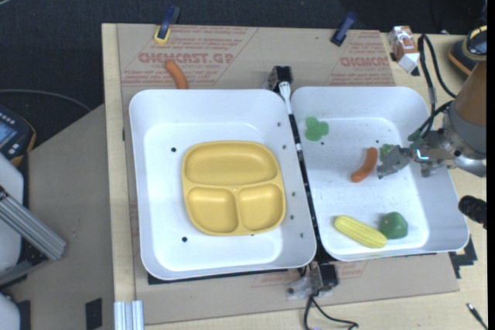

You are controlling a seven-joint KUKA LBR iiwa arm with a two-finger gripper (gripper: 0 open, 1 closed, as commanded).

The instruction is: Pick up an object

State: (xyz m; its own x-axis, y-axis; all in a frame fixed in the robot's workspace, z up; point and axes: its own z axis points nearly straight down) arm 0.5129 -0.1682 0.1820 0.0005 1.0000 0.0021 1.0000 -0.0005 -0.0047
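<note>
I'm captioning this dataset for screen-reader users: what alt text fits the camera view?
Robot gripper reaches into the right white bin, beside an orange toy sausage. That bin also holds a green leafy piece, a toy corn cob and a green pepper; the left white bin holds a yellow divided plate.

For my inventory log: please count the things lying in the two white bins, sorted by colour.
Yellow: 2, tray and corn
Green: 2, leafy piece and pepper
Orange: 1, sausage
Total: 5
</note>
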